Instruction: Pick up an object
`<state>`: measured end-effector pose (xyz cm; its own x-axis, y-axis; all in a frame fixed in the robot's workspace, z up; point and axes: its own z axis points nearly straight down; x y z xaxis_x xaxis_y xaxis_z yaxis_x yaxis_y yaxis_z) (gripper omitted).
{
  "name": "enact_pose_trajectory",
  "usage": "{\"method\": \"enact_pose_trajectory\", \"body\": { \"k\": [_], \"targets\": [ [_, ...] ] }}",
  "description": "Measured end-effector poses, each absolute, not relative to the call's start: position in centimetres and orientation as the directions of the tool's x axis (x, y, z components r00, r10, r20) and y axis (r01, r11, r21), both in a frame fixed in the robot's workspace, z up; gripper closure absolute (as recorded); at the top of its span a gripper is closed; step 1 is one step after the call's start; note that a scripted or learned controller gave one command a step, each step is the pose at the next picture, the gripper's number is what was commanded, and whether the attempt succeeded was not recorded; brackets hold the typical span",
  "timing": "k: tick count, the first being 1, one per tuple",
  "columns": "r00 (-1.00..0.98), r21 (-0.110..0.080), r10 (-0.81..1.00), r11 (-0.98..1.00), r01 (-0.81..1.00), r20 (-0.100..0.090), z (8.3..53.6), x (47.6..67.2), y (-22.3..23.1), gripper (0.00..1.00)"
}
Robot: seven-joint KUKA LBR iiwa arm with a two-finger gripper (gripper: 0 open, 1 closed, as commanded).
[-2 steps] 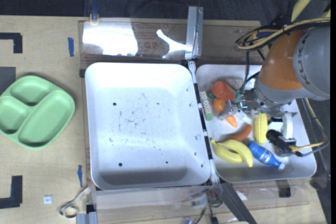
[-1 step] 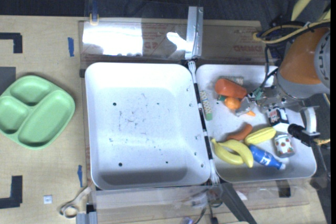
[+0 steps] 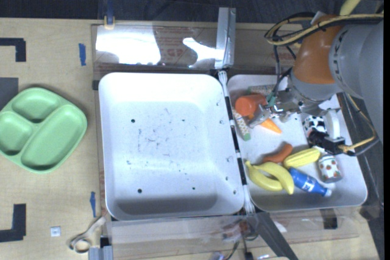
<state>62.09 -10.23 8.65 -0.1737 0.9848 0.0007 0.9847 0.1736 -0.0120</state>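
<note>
My pincer (image 3: 268, 111) sits low in the right bin (image 3: 353, 192), upper-left part, right between an orange-red round toy (image 3: 246, 105) and a small carrot-like orange cone (image 3: 272, 126); can't tell how wide it stands or whether it grips anything. Also in that bin: bananas (image 3: 271, 176), a second yellow piece (image 3: 302, 158), a blue bottle (image 3: 309, 184), an orange-brown sausage shape (image 3: 279, 153). Left bin (image 3: 122, 131) beside it, green divided plate (image 3: 41, 129) on the bench (image 3: 49, 210) at far left.

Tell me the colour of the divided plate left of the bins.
Light green; the divided plate shows plainly in the camera view.
</note>
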Motion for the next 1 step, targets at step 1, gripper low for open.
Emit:
{"method": "enact_pose_trajectory", "body": {
  "k": [1],
  "targets": [
    [-0.174, -0.011, 0.985, 0.174, 0.985, 0.001, 9.61, 62.12, -10.21, 1.00]
  ]
}}
